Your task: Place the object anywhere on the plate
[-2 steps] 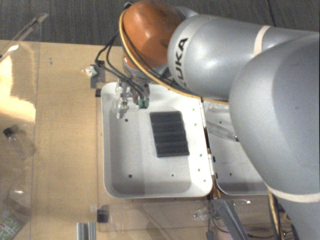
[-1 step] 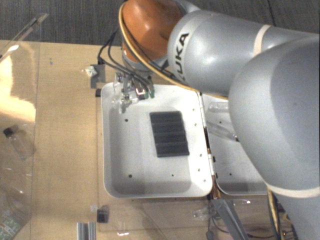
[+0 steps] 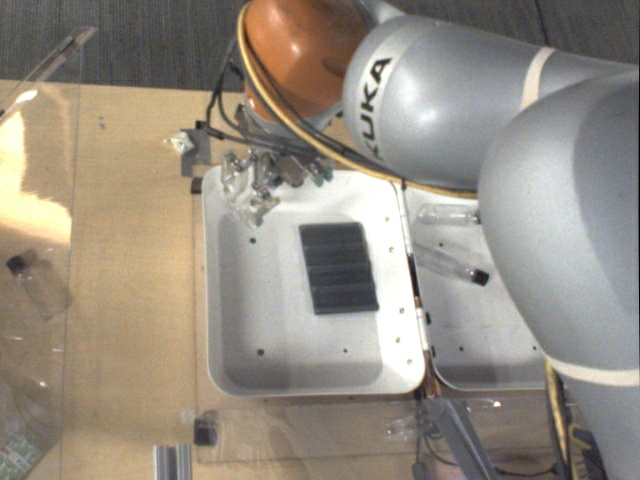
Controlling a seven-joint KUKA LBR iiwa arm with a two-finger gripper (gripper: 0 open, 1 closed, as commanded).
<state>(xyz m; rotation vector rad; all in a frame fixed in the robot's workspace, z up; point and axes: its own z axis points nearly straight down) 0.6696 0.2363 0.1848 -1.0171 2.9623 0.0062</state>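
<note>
The grey arm point(image 3: 520, 158) sits nearest the lens, its big link filling the right side and covering much of the right bin point(image 3: 480, 353); orange band point(image 3: 300, 43) at top centre w/ cables looping round it. Gripper point(image 3: 250, 190) hangs over the upper-left corner of the left bin point(image 3: 300, 368), near the rim. Fingers look clear/shiny and blend w/ the white floor, so can't tell if apart or together, or if anything's betw. them. Just right and below, well inside the left bin, a dark ridged rectangular plate point(image 3: 339, 267) lies flat, nothing on it. Over the divider, in the right bin, a clear tube-like object w/ dark cap point(image 3: 452, 265) lies angled, apart from the plate.
</note>
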